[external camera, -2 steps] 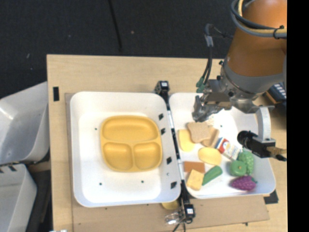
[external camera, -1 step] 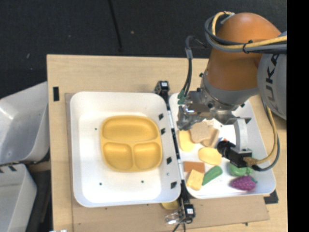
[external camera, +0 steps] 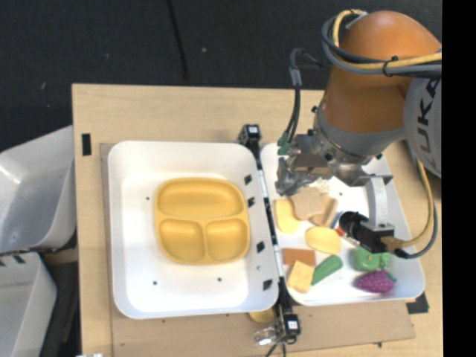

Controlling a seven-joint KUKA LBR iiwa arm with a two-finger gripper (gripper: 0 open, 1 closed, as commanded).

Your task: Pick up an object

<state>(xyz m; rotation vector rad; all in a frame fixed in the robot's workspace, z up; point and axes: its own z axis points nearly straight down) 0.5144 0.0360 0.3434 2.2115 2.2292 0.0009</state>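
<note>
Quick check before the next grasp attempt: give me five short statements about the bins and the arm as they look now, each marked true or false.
1. The yellow divided plate lies in the left bin. True.
2. The purple grapes sit in the left bin. False: they are in the right bin, near its front right corner.
3. The gripper is over the right bin's far left part. True.
4. The green pepper rests on the yellow divided plate. False: it lies in the right bin.
5. The bread slice lies in the right bin. True.
</note>
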